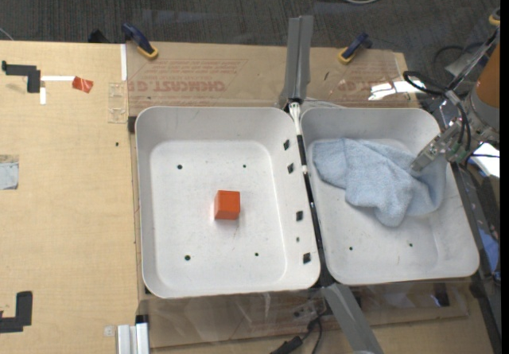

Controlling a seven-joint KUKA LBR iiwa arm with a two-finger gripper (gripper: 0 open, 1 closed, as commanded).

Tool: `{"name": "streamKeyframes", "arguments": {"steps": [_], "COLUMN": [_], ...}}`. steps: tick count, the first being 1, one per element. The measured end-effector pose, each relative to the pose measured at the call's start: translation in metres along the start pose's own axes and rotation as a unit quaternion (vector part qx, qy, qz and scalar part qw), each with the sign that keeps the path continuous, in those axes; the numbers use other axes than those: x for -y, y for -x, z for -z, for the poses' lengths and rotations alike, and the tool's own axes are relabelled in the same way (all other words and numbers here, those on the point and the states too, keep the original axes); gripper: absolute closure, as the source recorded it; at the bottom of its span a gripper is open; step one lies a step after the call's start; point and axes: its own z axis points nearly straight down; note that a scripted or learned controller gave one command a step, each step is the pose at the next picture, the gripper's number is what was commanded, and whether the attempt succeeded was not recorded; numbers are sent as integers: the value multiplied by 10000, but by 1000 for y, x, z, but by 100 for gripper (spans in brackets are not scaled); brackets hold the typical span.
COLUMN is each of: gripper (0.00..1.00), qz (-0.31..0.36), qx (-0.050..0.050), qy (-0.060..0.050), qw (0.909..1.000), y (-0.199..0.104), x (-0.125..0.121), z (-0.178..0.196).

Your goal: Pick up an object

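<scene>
Camera view, from above and at a slant, gives me both shallow white plastic bins side by side. On the floor of the left bin sits a small orange-red cube, alone, a little below the middle and well apart from every wall. Across the upper half of the right bin lies a crumpled pale blue cloth, bunched thicker toward its lower right. From the right edge the grey arm reaches in, and its two-finger gripper is down at the right-hand edge of the cloth, touching it or just above it; I cannot say which from this angle. The fingers read as one thin grey wedge against the fabric, so I cannot tell how far apart they stand, nor whether any fold is caught between them. I would not call anything held.

My reading is that the grasp attempt is in hand, aimed at the cloth, with the lift not yet made. Next I would want the fingers closed on a real fold of fabric and then a straight rise, watching whether the cloth comes up with them. Soft fabric at its edge could easily slip free. The cube is the alternative target, but it lies in the other bin.
</scene>
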Motion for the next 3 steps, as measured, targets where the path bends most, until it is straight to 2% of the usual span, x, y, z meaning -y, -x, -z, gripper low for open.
{"name": "streamKeyframes", "arguments": {"steps": [1, 2, 3], "gripper": [100, 100, 100], "qz": [1051, -6, 1702], "qx": [21, -10, -4], "qy": [17, -11, -2], "qw": [9945, 10000, 9854], "y": [-69, -69, -16], "x": [21, -56, -27], "z": [-98, 10, -10]}}
